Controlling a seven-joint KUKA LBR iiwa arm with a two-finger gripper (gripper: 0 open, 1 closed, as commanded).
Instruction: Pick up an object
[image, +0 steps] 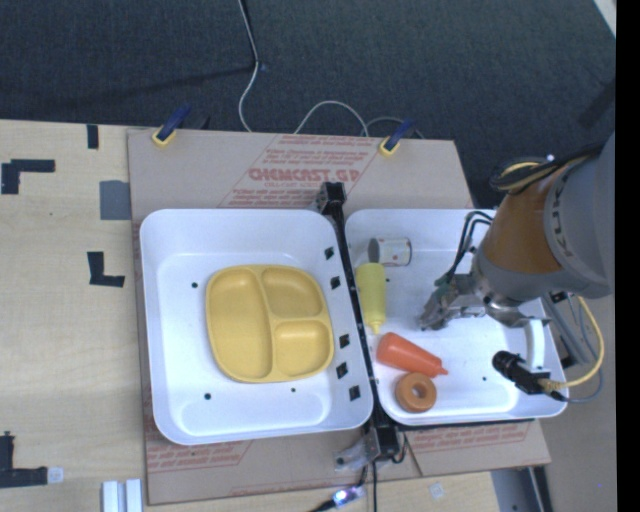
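Camera view: the table (60, 300) carries two white bins, and the left bin (170, 300) holds only a yellow divided plate (268, 322) at its centre. The right bin (470, 385) holds the pickable things. From the bin's middle, a yellow bottle-like piece (371, 292) lies at nine o'clock along the divider, an orange carrot (408, 354) at seven, a brown doughnut (415, 392) at six near the front wall, and a small grey cylinder (392, 251) at eleven. The arm (540, 235) enters from three o'clock, its hand (436, 312) low over bare bin floor. Whether it is spread or closed I cannot tell; nothing visibly sits in it. The carrot looks nearest, towards seven o'clock of the hand. A good grasp would likely centre over its thick end, across the short axis, clear of the doughnut.
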